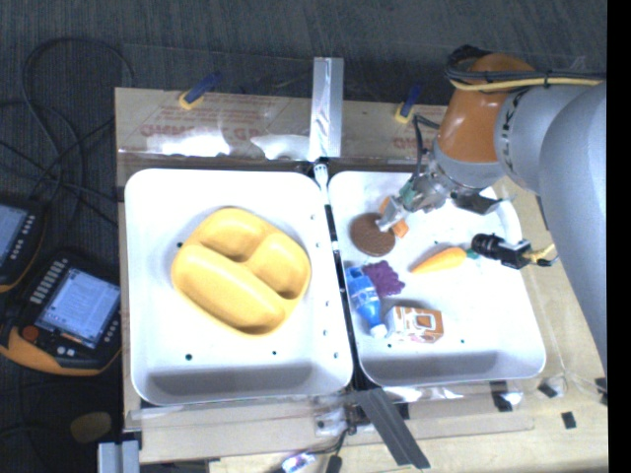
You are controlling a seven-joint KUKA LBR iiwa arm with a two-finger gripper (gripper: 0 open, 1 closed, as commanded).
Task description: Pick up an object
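Note:
My gripper point(392, 213) hangs over the far left part of the right bin point(493, 363), reaching in from the grey and orange arm at the upper right. Right below its tip lies a brown round disc point(372, 235), with a small orange piece point(400, 230) next to it. I cannot see anything held. An orange carrot point(439, 258) lies to the right of the disc. Nearer the front are a purple grape bunch point(385, 279), a blue bottle point(364, 298) and a small orange and white carton point(415, 324).
A large yellow bread-shaped object point(240, 269) takes up the middle of the left bin point(158, 363). A raised divider point(335, 264) separates the two bins. The arm's grey body covers the right bin's far right corner.

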